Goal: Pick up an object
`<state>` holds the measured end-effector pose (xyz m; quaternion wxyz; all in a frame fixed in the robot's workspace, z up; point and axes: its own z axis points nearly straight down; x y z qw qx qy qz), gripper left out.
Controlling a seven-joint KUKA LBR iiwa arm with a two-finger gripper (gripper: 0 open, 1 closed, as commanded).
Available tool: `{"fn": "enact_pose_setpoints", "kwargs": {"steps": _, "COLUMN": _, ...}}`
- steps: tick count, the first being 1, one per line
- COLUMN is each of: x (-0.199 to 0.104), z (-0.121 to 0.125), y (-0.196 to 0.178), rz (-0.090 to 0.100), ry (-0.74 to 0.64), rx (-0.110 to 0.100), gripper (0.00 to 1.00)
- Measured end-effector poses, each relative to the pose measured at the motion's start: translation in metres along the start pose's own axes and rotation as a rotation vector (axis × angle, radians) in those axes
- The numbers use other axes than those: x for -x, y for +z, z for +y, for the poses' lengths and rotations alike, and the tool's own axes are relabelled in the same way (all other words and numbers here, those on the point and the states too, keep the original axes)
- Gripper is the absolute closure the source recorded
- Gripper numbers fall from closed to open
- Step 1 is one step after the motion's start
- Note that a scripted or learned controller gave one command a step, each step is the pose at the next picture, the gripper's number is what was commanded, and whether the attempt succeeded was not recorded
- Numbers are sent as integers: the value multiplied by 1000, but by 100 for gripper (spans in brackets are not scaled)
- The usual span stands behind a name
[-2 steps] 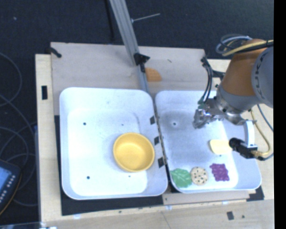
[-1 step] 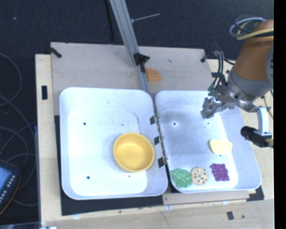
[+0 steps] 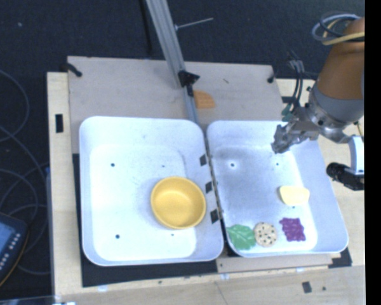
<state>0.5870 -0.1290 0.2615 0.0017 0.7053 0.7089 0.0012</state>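
The gripper [image 3: 280, 142] hangs over the far part of the right bin [image 3: 317, 170], near that bin's far right corner, at the end of the grey arm [image 3: 340, 75] with its orange band. Its dark fingers point down and to the view's left, but they blur together at this size, so whether they are spread or pressed together cannot be told. Nothing shows between them.

The things to pick lie nearer the camera than the gripper, all in the near part of the same bin. A pale yellow piece [image 3: 294, 195], flat and rounded, rests closest, a little toward the camera and slightly right of the gripper, apart from it. Further toward the camera, along the bin's near wall, three small things sit in a row: a green leafy piece [image 3: 241, 236] well to the gripper's left, a round cookie with dark chips [image 3: 265, 234] just beside it, and a purple bunch of grapes [image 3: 293, 229] near the cookie, roughly straight toward the camera from the gripper.

The left bin [image 3: 101, 170], well to the gripper's left, holds a yellow bowl [image 3: 178, 202], upright and open side up, near its right wall.

Beyond the bins, a grey metal rail [image 3: 168, 37] slants across the bench [image 3: 114, 84], and a small orange thing [image 3: 204, 100] lies beside its foot.
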Motion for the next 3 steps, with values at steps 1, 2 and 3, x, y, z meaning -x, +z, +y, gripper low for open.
{"fn": "enact_pose_setpoints", "kwargs": {"steps": 1, "x": -53, "z": 4, "y": 13, "rz": 1, "ry": -1, "rx": -3, "gripper": 100}}
{"fn": "enact_pose_setpoints", "kwargs": {"steps": 2, "x": -107, "z": 4, "y": 24, "rz": 1, "ry": -2, "rx": -3, "gripper": 100}}
{"fn": "enact_pose_setpoints", "kwargs": {"steps": 3, "x": -168, "z": 14, "y": 16, "rz": 3, "ry": -4, "rx": -2, "gripper": 100}}
